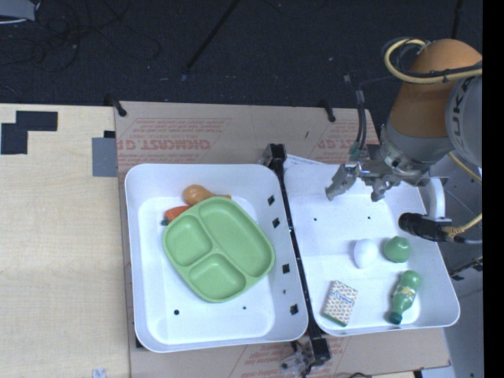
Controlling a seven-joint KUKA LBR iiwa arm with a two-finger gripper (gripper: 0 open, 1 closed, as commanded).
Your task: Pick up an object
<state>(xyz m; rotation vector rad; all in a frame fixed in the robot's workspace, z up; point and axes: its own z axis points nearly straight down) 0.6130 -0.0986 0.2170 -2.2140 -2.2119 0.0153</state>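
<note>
From above, the bench carries two white bins side by side. The left bin [150, 321] holds a green divided plate [218, 248] lying tilted across its middle, with an orange item [195, 194] and something reddish peeking out from under its upper edge, so both are partly covered and would be awkward to reach. The right bin [315, 235] has its pieces spread well apart, which leaves each one open to a clean approach: a white ball [365, 253] just beside a green ball [396, 249], a green bottle [402, 296] lying toward the near right corner, and a small patterned box [339, 302] flat near the front rim. The gripper [357, 184] hangs over the far part of the right bin with its fingers spread and nothing between them, above bare floor and well apart from every item. No object is picked yet; the two balls look like the nearest candidates, though round shapes may roll away from closing fingers.
</note>
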